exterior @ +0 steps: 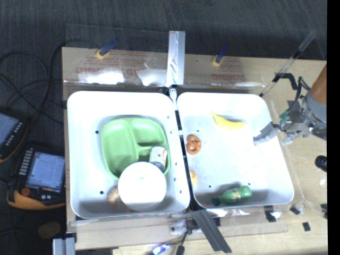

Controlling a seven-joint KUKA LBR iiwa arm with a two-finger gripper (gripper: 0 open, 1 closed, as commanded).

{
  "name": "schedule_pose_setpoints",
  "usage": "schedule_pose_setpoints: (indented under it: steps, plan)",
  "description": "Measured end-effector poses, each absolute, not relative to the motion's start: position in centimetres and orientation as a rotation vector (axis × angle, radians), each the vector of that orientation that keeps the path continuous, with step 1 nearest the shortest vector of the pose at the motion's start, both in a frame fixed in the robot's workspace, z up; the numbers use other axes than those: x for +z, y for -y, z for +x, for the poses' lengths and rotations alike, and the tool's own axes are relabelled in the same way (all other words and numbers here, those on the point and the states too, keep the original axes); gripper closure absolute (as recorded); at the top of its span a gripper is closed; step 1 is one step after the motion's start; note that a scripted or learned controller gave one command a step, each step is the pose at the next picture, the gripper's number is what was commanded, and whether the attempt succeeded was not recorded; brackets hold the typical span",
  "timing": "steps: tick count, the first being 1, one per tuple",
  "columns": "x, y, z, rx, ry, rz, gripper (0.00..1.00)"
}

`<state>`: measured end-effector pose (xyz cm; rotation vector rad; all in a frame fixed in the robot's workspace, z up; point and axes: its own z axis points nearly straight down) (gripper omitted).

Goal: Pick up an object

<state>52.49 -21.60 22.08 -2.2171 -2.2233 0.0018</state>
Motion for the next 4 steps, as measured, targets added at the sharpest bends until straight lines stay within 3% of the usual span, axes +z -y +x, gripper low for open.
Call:
schedule_pose_setpoints:
  steps: [1, 2, 3, 4]
  plan:
    - [15.6, 18.1, 60.5, 0.005, 1.878, -2.516, 0.00]
    - [11.9, 16.1, 65.4, 0.006, 1.850, -2.539, 0.00]
    - [10.6, 20.1, 66.8, 0.007, 1.974, -2.447, 0.00]
    - [8.8, 18.7, 67.0, 0.004, 2.175, -2.277, 0.00]
